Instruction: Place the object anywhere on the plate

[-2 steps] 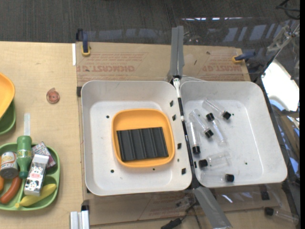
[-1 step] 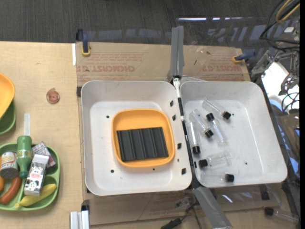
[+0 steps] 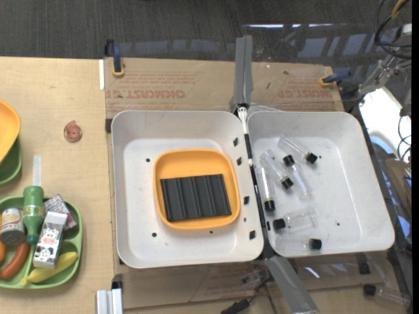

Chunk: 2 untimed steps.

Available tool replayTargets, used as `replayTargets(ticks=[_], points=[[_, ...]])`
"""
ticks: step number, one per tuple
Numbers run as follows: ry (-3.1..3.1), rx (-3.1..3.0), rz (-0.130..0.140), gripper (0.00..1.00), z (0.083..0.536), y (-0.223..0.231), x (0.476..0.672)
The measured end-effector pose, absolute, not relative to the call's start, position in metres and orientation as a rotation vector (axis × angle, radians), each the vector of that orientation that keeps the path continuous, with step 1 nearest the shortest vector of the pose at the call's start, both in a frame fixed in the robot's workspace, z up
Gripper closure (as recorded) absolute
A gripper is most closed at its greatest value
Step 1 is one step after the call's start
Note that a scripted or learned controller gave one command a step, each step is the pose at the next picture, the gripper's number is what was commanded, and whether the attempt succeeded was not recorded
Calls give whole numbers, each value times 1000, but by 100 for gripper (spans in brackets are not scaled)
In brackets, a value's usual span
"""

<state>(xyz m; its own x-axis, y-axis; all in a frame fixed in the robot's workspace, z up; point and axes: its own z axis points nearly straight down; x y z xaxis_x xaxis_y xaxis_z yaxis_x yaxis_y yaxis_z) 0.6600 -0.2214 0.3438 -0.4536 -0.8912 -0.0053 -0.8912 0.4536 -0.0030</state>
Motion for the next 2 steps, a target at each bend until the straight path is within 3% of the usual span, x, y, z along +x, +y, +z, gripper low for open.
replayTargets(ticks=[1, 2], points=[[2412, -2006, 3, 0, 273, -221, 660], [2078, -2348, 1, 0, 322, -221, 660]])
